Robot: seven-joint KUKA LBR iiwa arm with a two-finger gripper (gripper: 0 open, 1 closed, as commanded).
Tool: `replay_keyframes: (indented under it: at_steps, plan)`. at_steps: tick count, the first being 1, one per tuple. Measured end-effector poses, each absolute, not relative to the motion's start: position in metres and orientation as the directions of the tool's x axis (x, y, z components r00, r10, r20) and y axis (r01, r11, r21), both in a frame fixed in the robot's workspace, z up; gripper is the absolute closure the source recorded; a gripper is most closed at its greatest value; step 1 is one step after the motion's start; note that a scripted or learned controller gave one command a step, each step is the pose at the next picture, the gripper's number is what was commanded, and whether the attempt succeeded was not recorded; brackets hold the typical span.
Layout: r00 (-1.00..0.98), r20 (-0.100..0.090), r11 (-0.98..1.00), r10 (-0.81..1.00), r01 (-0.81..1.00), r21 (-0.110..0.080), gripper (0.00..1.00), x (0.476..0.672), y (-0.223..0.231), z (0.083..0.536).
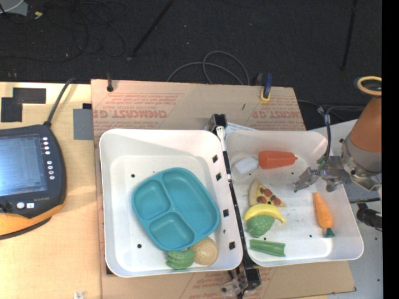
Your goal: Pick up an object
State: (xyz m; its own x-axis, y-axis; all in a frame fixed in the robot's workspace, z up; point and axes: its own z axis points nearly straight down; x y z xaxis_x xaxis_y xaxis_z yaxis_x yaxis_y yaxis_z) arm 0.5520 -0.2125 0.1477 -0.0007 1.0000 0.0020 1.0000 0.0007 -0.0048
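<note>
Two white bins sit side by side on the tabletop. The end effector (307,180) hovers in the right bin (299,248), fingers apart and holding nothing, just beside a toy carrot (322,211), which looks light, stiff and slippery; gripping mid-body seems best.

You get even, bright light from above on both white bins (118,161), which look slightly washed out with soft, short shadows. The upper frame's floor stays dark and murky. Your picture is low in resolution and a little soft overall, so small edges blur.
</note>
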Motion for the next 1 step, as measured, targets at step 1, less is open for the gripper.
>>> replay_keyframes:
  at_steps: [1]
  plan:
    - [-0.007, 0.005, 0.007, 1.000, 1.000, -0.007, 0.00, 0.5058, -0.0882, 0.0844]
